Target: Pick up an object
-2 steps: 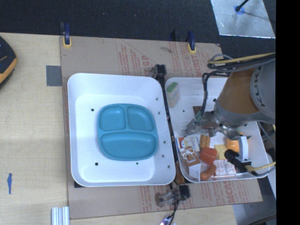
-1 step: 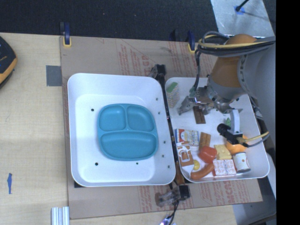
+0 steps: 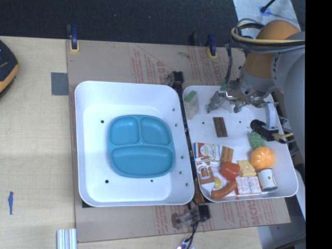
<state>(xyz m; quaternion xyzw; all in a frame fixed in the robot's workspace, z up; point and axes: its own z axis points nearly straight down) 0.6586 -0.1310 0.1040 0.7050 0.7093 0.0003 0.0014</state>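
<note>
Camera view. Gripper (image 3: pixel 226 100) hangs over the far part of the right bin (image 3: pixel 203 95), fingers spread, nothing between them. Nearest loose item: a small brown bar (image 3: pixel 220 127), flat, dark, rectangular, lying alone on bare white floor just below the gripper, open room on all sides. Toward the near edge the bin is crowded: orange fruit (image 3: pixel 262 157), red block (image 3: pixel 230 169), small can (image 3: pixel 267 180), printed cartons (image 3: pixel 205 160). Left bin (image 3: pixel 88 139) holds a blue divided plate (image 3: pixel 141 145), with wide bare margins around it.

Robot lab, clamped bench board (image 3: pixel 129 56), bins (image 3: pixel 85 185)
</note>
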